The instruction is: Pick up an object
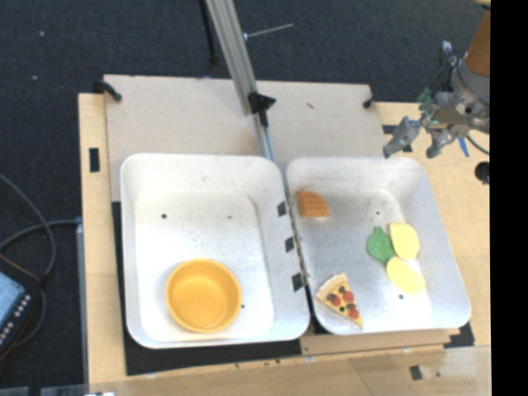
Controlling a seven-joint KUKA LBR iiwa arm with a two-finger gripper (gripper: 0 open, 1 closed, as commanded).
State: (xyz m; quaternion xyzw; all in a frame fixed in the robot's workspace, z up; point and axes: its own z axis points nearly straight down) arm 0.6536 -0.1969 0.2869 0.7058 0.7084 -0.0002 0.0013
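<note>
lying nearest in the right bin [441, 246]: pizza slice [340, 298], two yellow pieces [405, 258], green piece [379, 244], orange block [312, 205]. resting in the left bin [148, 188]: yellow bowl [203, 294]. hovering beyond the right bin's far corner: gripper [419, 140], fingers spread, grasping nothing, well apart from all pieces.

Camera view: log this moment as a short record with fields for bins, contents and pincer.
left bin: holds a yellow bowl, upright, near its front edge
right bin: holds four items
orange block: near the divider, at the back left of the right bin
pizza slice: at the front left of the right bin
green piece: touching the yellow pieces, which lie one behind the other
pincer: above the bench at the right bin's back right corner, open, nothing between its fingers
</note>
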